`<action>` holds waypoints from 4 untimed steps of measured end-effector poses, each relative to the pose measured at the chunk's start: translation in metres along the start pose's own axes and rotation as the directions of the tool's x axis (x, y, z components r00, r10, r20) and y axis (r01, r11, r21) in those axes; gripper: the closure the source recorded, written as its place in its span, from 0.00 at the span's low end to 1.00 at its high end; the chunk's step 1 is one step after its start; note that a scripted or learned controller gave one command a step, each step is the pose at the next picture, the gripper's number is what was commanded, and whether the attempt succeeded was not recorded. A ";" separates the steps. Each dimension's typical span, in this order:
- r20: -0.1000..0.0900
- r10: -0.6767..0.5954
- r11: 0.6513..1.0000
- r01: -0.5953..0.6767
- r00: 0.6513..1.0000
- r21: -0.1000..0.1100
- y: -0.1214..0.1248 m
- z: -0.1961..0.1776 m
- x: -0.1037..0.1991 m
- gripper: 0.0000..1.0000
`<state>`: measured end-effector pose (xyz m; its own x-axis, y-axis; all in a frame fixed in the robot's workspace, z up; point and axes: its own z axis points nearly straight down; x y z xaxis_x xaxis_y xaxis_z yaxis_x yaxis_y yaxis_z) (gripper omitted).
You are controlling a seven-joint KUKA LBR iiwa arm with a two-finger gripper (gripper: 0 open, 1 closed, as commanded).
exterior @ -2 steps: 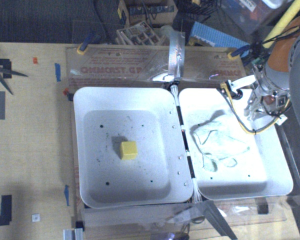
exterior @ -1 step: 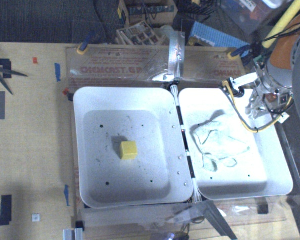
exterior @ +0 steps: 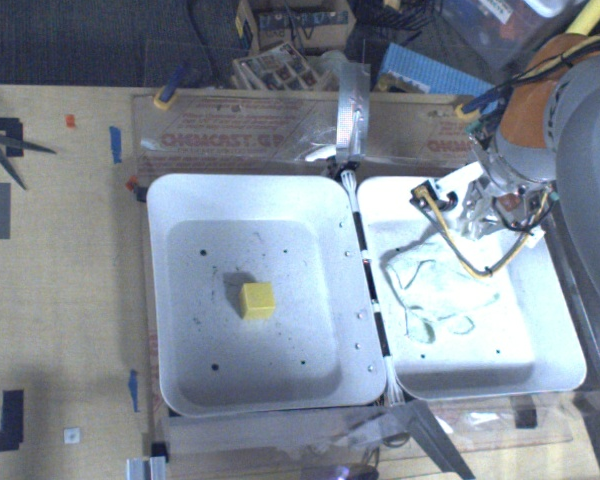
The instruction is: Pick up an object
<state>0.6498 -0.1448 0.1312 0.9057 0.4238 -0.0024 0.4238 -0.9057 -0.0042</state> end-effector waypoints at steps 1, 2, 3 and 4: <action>-0.012 -0.060 0.998 0.060 0.998 -0.014 -0.029 0.038 0.015 1.00; -0.005 0.239 0.971 -0.239 0.971 -0.003 -0.035 0.005 0.011 1.00; -0.007 0.243 0.970 -0.243 0.970 -0.003 -0.034 -0.005 0.011 1.00; -0.013 0.239 0.971 -0.239 0.971 -0.006 -0.045 0.039 0.015 1.00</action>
